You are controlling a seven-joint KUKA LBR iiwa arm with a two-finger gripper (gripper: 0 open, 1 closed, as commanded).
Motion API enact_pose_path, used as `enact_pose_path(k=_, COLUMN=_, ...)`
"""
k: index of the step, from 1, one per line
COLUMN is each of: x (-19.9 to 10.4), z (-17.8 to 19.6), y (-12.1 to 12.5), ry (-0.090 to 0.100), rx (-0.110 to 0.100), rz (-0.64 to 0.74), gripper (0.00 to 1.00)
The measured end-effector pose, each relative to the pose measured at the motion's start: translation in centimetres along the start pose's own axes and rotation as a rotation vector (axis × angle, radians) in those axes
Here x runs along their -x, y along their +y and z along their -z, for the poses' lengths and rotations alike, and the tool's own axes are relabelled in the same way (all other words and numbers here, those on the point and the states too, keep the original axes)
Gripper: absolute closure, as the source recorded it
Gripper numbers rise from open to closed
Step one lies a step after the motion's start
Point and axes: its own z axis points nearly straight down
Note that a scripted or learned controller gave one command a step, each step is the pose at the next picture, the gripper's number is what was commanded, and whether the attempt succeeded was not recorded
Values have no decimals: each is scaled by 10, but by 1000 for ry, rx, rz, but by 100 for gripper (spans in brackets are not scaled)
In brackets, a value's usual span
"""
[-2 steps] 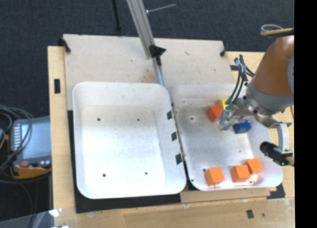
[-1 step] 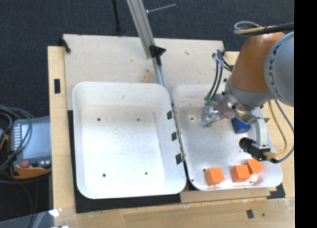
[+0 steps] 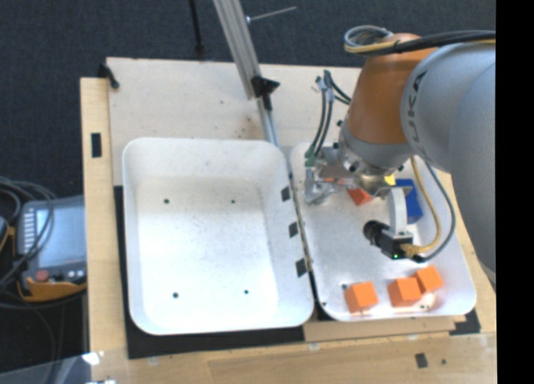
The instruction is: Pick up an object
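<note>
- Three orange blocks are being seen nearest the camera, in a row along the near edge of the right bin (image 3: 334, 290): the left block (image 3: 361, 296), the middle block (image 3: 405, 291), the right block (image 3: 429, 279), the last two touching or nearly so.
- A small white piece (image 3: 430, 298) is lying just beside the right two blocks; its kind is not being made out.
- The left bin (image 3: 138, 165) is standing beside the right one, their inner walls touching.
- Farther in, a black fitting with a green light (image 3: 390, 240) is hanging on cables over the middle of the right bin.
- Beyond it, the gripper (image 3: 315, 186) is being held low at the far left part of the right bin, close by the shared wall; whether it is wide or narrow cannot be told, and nothing is being seen held.
- An orange piece (image 3: 359, 195) is showing just to the right of the gripper, partly hidden under the wrist; a blue object (image 3: 410, 199) is lying farther right, beneath the arm.
- Judged relation for the coming move: the block row is lying well apart from the gripper, toward the camera and rightward; the orange piece is far nearer.
- The blocks are looking squarish, with no clear long axis; the row is running left to right, rising slightly at its right end.
</note>
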Motion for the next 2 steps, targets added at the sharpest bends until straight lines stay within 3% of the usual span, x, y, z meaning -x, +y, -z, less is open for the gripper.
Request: enact_pose_path(k=2, x=-93, z=11, y=41, ry=-2, rx=0, rz=-3, gripper=100)
